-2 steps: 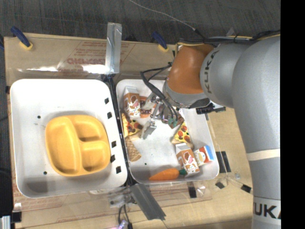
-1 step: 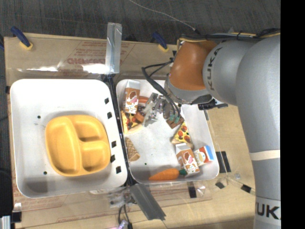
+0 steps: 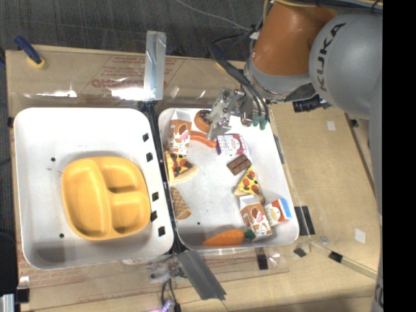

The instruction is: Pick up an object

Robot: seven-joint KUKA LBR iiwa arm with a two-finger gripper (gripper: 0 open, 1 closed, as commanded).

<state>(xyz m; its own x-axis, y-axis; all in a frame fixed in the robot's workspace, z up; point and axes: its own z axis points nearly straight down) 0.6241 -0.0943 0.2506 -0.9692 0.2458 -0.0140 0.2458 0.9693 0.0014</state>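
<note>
The right bin [image 3: 283, 174] holds several toy foods. A brown and orange round piece [image 3: 201, 120] lies at its far edge, with my gripper [image 3: 216, 117] low over it; contact is unclear. Just right of the gripper is a pink packet [image 3: 229, 144]. A chocolate bar [image 3: 239, 164] and a pizza slice [image 3: 248, 184] lie below that. On the bin's left side a milk carton [image 3: 180, 137] stands above another pizza slice [image 3: 181, 168] and a waffle piece [image 3: 181, 205]. At the near edge are a carrot [image 3: 224, 238] and two small cartons [image 3: 255, 217].
The left bin [image 3: 32, 135] holds a yellow divided tray [image 3: 104, 197]. The arm's grey and orange body [image 3: 305, 38] hangs over the bench beyond the right bin's far right corner. A strip of silver tape [image 3: 155, 64] runs between the bins at the back.
</note>
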